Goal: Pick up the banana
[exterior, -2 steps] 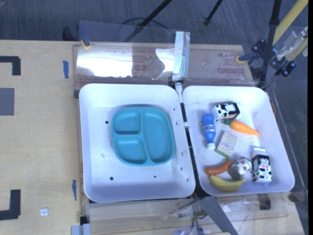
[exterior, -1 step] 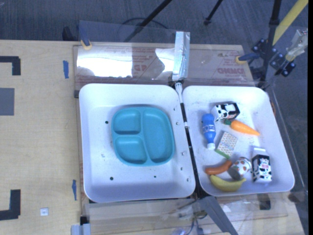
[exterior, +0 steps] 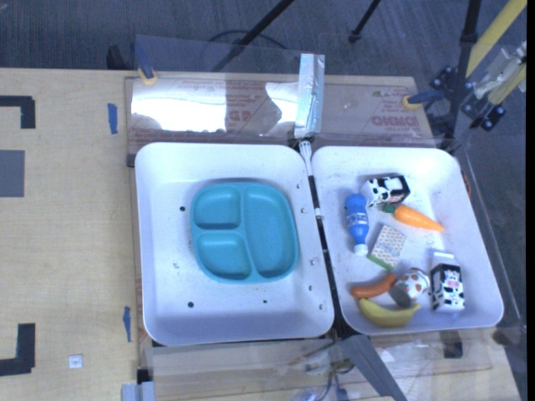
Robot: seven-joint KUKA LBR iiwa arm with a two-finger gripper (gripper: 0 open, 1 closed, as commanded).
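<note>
Banana point(exterior: 387, 312) hugs the near edge of the right bin point(exterior: 483, 253), touching a reddish toy point(exterior: 374, 288) and a round toy point(exterior: 410, 286) just behind it. That's a crowded spot, likely an awkward pick. Farther back, the blue bottle point(exterior: 357, 220) and carrot point(exterior: 416, 218) lie well apart from it.

High fixed camera, slanted down, both bins point(exterior: 159, 224)

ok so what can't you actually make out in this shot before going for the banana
- Banana, camera view: its upper edge is partly covered by a round toy and an orange-red piece, so whether they rest on it is unclear.
- Flat speckled item: too small to identify.
- Print on the two cow-patterned cartons: too small and blurred.
- Blue bottle label: unreadable.
</note>
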